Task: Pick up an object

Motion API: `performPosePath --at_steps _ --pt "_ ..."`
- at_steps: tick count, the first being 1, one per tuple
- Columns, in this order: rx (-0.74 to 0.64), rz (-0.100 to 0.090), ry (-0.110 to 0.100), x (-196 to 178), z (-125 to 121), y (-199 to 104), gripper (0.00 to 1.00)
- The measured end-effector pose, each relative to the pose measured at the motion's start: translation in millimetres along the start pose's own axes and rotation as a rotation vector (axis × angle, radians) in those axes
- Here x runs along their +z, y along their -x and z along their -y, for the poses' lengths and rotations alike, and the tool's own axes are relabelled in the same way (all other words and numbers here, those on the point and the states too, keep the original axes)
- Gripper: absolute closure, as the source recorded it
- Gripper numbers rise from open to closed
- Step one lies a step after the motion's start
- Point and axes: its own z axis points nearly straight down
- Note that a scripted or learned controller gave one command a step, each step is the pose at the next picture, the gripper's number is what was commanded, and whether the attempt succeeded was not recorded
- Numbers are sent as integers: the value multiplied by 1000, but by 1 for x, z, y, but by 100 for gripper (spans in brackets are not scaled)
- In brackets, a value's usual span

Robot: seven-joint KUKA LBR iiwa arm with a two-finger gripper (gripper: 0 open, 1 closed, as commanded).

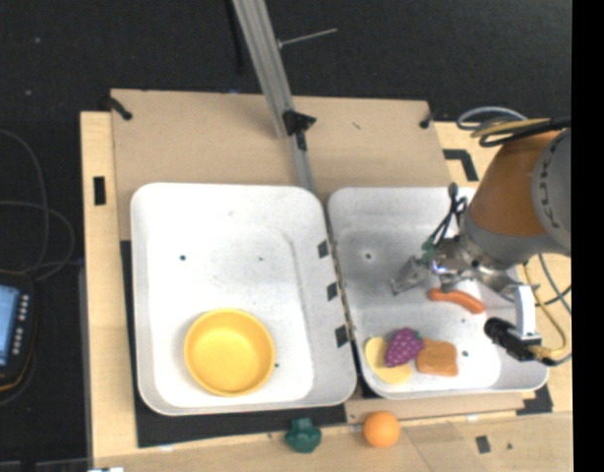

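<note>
Two bins: a left bin and a right bin, shallow and white, side by side on a tan bench.
Camera view: the single view, looking down on both bins at a slant.
Arm: grey with an orange band, reaching in from the right over the right bin.
Gripper: low over the middle of the right bin, pointing left; whether it is parted or closed I cannot tell, and no object is seen in its grasp.
Carrot: a small orange carrot-like piece lying on the right bin's floor, just beside the gripper's body on its near side; touching or apart cannot be told.
Grapes: a purple bunch near the right bin's front edge, resting on a pale yellow piece.
Brown piece: an orange-brown chunk just right of the grapes, near the front wall.
Yellow bowl: upright in the left bin's front part, well apart from the gripper.
Orange ball: on the bench in front of the right bin, outside it.
Green object: small, dark green, on the bench left of the ball, by the gap between the bins.
Pole: a grey metal bar slanting from the top of the view down to the rear of the bins.
</note>
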Motion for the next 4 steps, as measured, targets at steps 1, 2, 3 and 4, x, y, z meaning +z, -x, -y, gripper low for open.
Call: performPosePath --at_steps 1,2,3,4 --pt "4 0 5 -11 -1 1 100" --pt "-4 1 6 -55 -3 -2 100" --pt "-4 1 3 -112 -6 -8 100" --pt "-4 2 2 -163 -7 -7 100"
